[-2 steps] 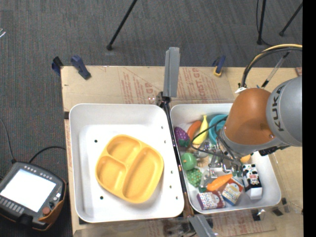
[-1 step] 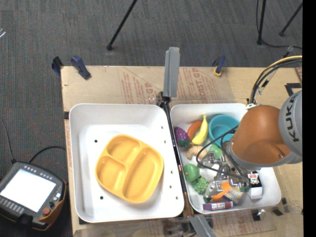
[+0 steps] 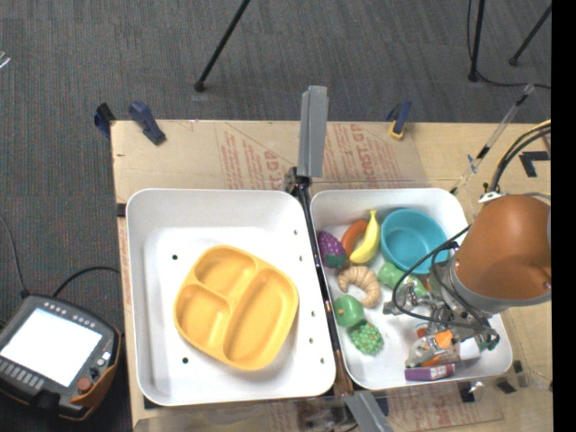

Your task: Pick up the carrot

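The carrot (image 3: 354, 235), a short orange-red piece, lies in the right bin (image 3: 355, 198) near its back left, pressed against the left side of a yellow banana (image 3: 366, 238). My gripper (image 3: 438, 331) hangs low over the front right part of that bin, under the arm's orange band (image 3: 504, 248) and among cables. It is well to the right of and nearer than the carrot. A small orange and white object (image 3: 438, 340) sits right beneath it. The wrist hides the gripper's tip.
The right bin also holds a blue bowl (image 3: 412, 239), a purple fruit (image 3: 331, 248), a croissant (image 3: 362, 282), a green pepper (image 3: 348, 310), a bumpy green piece (image 3: 366, 337) and a purple item (image 3: 432, 373). A yellow divided plate (image 3: 237, 306) lies in the left bin (image 3: 162, 223).
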Available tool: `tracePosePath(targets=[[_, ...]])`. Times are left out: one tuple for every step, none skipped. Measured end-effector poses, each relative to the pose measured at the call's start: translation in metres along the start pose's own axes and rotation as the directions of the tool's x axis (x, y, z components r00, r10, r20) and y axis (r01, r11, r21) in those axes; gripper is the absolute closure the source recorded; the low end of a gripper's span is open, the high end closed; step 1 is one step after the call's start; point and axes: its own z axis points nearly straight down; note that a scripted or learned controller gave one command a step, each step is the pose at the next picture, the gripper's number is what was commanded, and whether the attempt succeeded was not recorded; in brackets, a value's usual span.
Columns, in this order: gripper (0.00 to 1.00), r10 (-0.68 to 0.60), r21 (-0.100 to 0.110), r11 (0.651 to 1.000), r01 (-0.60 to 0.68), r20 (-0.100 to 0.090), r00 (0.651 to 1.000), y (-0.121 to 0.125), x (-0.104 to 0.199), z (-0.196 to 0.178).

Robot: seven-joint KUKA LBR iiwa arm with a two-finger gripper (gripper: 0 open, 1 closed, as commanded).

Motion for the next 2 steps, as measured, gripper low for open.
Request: tracePosePath(targets=[[0.00,-0.119,-0.005,0.993,0.119,-0.010,0.993,-0.0306,0.0021,0.0014],[1.00,-0.124,-0.007,0.992,0.124,-0.011,0.992,-0.0283,0.0015,-0.0072]])
